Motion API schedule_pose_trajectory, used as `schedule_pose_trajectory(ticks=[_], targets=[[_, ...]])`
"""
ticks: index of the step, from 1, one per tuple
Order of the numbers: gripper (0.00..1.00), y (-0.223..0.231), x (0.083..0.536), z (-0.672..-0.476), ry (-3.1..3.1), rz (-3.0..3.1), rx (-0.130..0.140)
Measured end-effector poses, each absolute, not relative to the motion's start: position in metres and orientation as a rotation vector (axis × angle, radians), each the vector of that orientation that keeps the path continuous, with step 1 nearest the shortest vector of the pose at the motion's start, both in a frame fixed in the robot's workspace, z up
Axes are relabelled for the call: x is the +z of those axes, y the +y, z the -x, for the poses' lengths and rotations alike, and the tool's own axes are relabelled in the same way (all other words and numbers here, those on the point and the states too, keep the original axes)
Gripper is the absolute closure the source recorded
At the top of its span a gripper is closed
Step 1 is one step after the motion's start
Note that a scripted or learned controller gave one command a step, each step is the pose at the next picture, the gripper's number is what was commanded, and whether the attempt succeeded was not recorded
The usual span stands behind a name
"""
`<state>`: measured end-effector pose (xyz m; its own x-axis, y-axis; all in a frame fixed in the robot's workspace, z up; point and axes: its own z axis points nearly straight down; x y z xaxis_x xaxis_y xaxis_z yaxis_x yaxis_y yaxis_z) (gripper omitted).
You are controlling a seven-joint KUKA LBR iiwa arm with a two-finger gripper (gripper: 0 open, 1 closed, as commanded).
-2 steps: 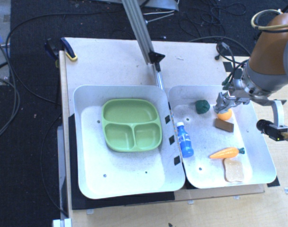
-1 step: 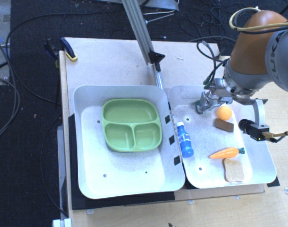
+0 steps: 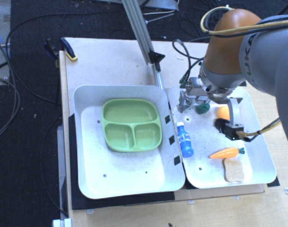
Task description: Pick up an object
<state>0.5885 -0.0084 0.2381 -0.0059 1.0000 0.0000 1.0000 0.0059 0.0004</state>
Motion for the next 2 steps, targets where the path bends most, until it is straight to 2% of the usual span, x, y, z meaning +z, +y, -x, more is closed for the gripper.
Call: schedule_pose_trajectory(ticks=[1, 2], targets=[[1.0, 0.033, 0.233, -0.602, 2.227, -2.214, 0.002], [1.0, 0.097, 0.234, -0.615, 2.231, -2.211, 0.005]])
